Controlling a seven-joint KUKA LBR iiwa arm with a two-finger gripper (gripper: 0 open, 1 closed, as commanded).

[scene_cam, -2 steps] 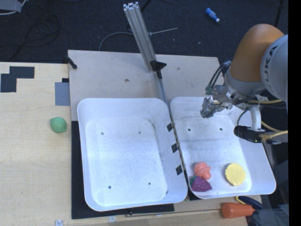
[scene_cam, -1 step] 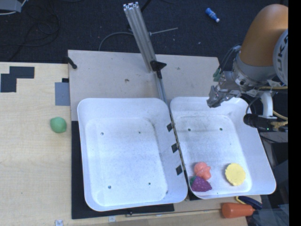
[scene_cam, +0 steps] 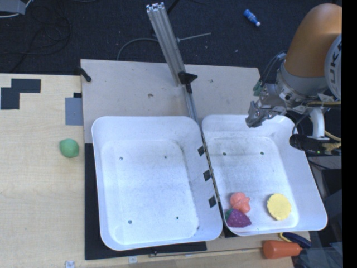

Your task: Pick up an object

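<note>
In the right bin (scene_cam: 290, 149), near its front edge, lie a small orange-pink object (scene_cam: 239, 200), a purple grape-like object (scene_cam: 239, 219) touching it, and a yellow round object (scene_cam: 279, 206) a little to the right. My gripper (scene_cam: 257, 119) hangs over the bin's back edge, well away from all three objects. Nothing shows between its fingers.
The left bin (scene_cam: 106, 149) stands beside the right one, joined by black clips. A green ball (scene_cam: 69, 148) lies on the wooden bench at far left. An orange object (scene_cam: 281, 249) lies outside the right bin's front edge. A metal rail (scene_cam: 170, 43) slants behind the bins.
</note>
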